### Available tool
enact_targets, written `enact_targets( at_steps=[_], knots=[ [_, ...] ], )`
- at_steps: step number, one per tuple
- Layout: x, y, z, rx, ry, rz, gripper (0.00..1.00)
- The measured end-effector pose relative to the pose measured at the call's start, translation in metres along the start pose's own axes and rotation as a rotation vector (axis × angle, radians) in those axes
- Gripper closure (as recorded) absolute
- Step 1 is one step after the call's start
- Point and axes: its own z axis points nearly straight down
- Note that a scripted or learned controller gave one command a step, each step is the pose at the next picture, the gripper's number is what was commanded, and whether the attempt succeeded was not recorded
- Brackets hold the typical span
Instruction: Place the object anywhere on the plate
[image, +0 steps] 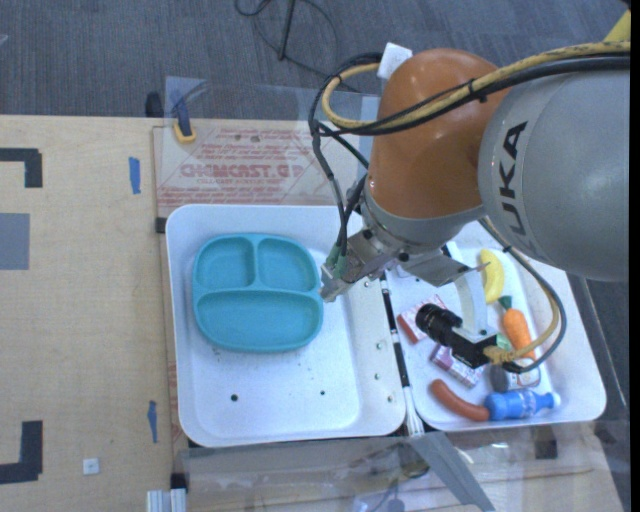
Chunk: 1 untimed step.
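A light blue divided plate (257, 292) lies in the left white bin (280, 400), toward its upper left. My gripper (334, 278) hangs low over the plate's right rim, close to the wall between the two bins. A small greenish bit (333, 266) shows at the gripper's tip. It is too small to tell what it is or whether it is held. The orange and grey wrist hides the upper part of the right bin.
The right bin (580, 400) holds a yellow banana (490, 275), an orange carrot (515, 328), a reddish sausage (458, 398), a blue bottle (518, 403) and a small pink-red packet (452, 366). A wooden board (80, 300) lies left of the bins.
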Motion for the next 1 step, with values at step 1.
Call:
enact_targets(
  at_steps=[1],
  knots=[
    [0.0439,0.0140,0.0616,0.002,0.001,-0.185,1.00]
  ],
)
